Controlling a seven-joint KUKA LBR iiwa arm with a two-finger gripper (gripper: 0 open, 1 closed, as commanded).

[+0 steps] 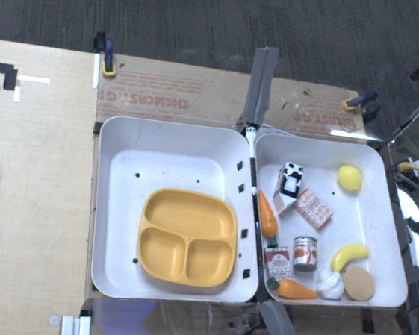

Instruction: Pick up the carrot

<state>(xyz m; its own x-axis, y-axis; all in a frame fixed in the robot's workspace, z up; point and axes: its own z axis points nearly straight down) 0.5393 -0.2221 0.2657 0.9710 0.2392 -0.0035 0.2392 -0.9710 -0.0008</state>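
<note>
Two white bins side by side on the bench. Left bin (117, 190) holds a yellow three-compartment tray (188, 237), sitting low-centre. Right bin (384, 220) holds all the small stuff.

Right bin contents, big to small: black-and-white milk carton (288, 187) lying near the top left, patterned snack box (314, 209) just beside it, banana (350, 255) lower right, tan round disc (359, 284) below the banana, lemon (349, 178) top right, red-label can (305, 253) upright mid-bin, small red-and-white packet (278, 263) just left of the can, white crumpled item (330, 286) near the disc.

Two carrot-like items, ambiguity to flag:
- carrot (266, 214) lying against the left wall of the right bin, long axis running up-down, tip towards the milk carton
- second carrot (295, 289) lying across the bottom edge, touching or nearly touching the packet and the white item

Gripper state: cannot tell from this frame. Pick not started, both carrots resting in the bin.

Handling guess: toy plastic, light, stiff, smooth tapered surface so likely slippery; not fragile. Grab at the thick middle, jaws closing across the short axis. The first one hugs the wall, so one finger has little clearance on that side. The second is crowded by neighbours and the front wall. Either way, approach from straight above
</note>
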